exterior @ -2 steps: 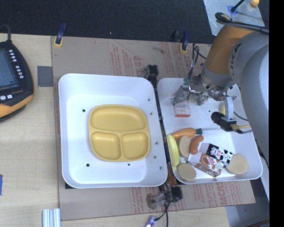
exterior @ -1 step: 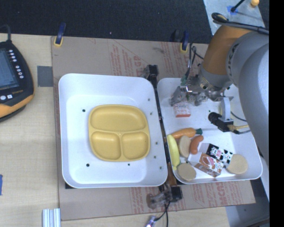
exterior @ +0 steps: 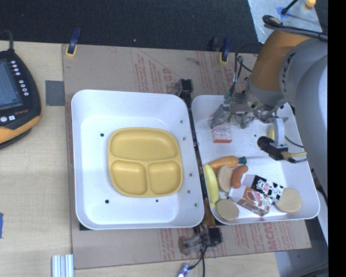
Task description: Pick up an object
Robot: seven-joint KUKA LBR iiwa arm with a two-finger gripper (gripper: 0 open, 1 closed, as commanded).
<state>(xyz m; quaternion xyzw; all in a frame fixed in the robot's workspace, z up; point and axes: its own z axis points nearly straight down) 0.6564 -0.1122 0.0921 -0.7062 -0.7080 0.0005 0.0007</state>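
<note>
Packet [exterior: 222, 134], small and red-and-white, lay in the right bin [exterior: 309, 212] just under the pincer [exterior: 225, 119], whose opening I could not tell. Being flat, it might have slipped free or been missed, the tips scraping the floor. Its print was too small to read.

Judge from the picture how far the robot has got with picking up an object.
Done: the claw has reached into the right bin. In hand: it sits just above a small red-and-white packet. Left: nothing looks lifted; carrot and banana lie untouched.
</note>
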